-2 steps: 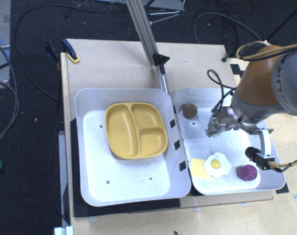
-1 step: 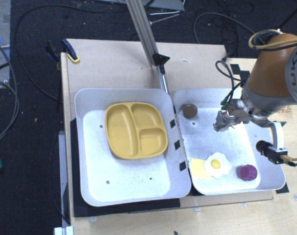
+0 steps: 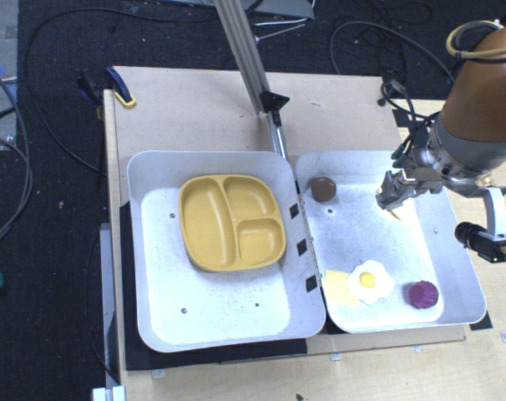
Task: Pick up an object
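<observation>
Fried egg point(image 3: 369, 281) lowest; arm's fingers point(image 3: 392, 197) above right bin point(image 3: 453, 249), spread unclear.

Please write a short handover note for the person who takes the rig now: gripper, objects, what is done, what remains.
Gripper: above the right bin, upper part, nothing seen between its fingers.
Right bin holds a brown round object at the upper left, a fried egg toy on a yellow slice and a purple object at the lower edge.
Left bin holds a yellow divided plate.
Done: nothing picked.
Left: grasp one object.
</observation>
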